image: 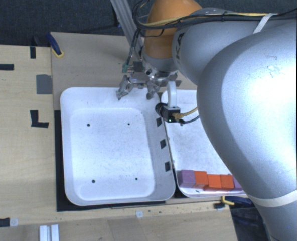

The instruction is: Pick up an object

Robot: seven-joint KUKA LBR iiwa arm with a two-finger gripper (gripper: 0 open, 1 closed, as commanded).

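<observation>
My gripper (136, 92) hangs over the back rim of the left bin (67, 134). Its two fingertips (121, 94) stand well apart, open, with nothing between them. A row of blocks lies at the front edge of the right bin (188, 139): a purple block (187, 176) on the left, then an orange block (200, 178) and more orange blocks (220, 182) running right until the arm hides them. These blocks are far from the gripper, toward the near side of the bench.
The grey arm (249, 104) with its orange band (168, 14) covers most of the right bin. A black divider strip (162, 143) with clips runs between the bins. Black tape marks (37, 118) lie on the bench to the left.
</observation>
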